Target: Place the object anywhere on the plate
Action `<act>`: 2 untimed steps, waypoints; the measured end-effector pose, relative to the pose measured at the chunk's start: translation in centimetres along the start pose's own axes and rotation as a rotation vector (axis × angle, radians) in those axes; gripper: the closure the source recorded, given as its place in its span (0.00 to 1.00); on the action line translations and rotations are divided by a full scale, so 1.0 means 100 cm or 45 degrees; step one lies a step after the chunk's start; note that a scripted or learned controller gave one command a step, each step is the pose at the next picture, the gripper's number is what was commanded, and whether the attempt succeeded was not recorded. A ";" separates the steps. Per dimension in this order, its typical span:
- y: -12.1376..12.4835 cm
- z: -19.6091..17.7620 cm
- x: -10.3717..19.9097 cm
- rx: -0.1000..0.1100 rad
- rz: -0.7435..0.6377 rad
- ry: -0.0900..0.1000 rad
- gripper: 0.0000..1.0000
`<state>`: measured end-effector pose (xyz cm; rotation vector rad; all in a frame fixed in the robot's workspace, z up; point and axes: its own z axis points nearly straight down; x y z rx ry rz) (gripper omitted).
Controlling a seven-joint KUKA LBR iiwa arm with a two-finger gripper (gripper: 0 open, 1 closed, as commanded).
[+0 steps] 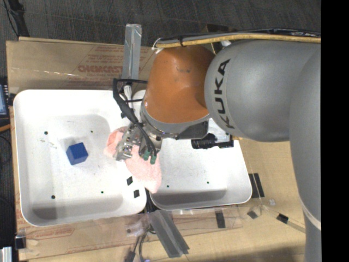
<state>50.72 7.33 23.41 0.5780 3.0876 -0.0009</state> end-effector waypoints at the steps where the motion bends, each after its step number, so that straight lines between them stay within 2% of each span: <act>1: 0.047 0.001 0.021 -0.001 -0.480 -0.002 1.00; 2: 0.047 0.001 0.021 -0.001 -0.480 -0.002 0.00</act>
